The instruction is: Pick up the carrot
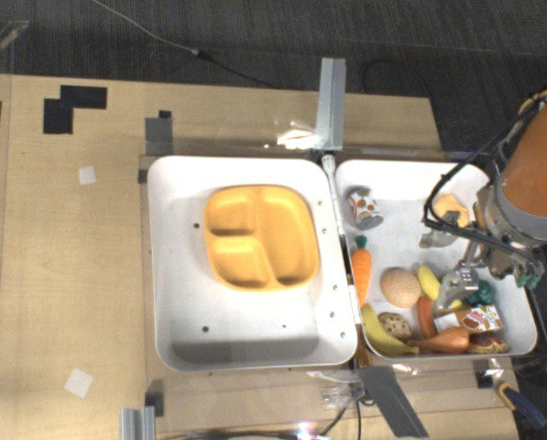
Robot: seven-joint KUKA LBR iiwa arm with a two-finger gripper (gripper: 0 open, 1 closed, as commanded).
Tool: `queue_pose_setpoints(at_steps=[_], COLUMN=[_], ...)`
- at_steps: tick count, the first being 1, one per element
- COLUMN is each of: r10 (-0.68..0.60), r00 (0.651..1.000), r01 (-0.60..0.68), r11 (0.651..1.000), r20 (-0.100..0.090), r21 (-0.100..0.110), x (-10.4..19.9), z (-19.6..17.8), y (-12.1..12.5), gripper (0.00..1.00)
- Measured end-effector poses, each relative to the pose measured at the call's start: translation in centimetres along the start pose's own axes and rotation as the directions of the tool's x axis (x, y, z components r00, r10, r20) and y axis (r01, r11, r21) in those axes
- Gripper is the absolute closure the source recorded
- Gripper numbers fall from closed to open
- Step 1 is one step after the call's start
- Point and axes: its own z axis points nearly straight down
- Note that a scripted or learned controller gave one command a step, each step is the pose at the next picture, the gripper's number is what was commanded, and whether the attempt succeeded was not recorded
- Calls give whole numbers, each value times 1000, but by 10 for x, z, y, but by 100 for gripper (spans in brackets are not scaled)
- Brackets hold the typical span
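From the overhead camera view, we see two white bins side by side on the wooden bench. The left bin [172, 246] carries a yellow divided plate [257, 236], sitting near its middle. Over in the right bin [397, 177] things are crowded — and there is our carrot [361, 271], lying lengthwise against the bin's left wall, green top pointing away from us, orange tip toward the near side. Just beyond it, a small printed can [365, 207] stands near the far left corner. Beside the carrot's right we spot a round tan bread roll [401, 287], then a small yellow piece [428, 281], and along the near wall a banana [383, 333] and a reddish-orange sausage-like piece [445, 339]. The arm comes in from the right, orange band showing, and its gripper [458, 287] hangs low over the right half of that bin, well apart from the carrot, in among the clutter — we cannot tell how it is set.
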Motion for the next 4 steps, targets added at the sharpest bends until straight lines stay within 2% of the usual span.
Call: queue_pose_setpoints(at_steps=[1, 3, 4], r10=[-77, -93, -136], r00=[997, 996, 991], r01=[77, 93, 136], r11=[997, 996, 991], r20=[14, 12, 17], r21=[2, 2, 4], x=[-14, -17, -16], z=[131, 138, 138], y=[22, 23, 23], gripper=[0, 0, 0])
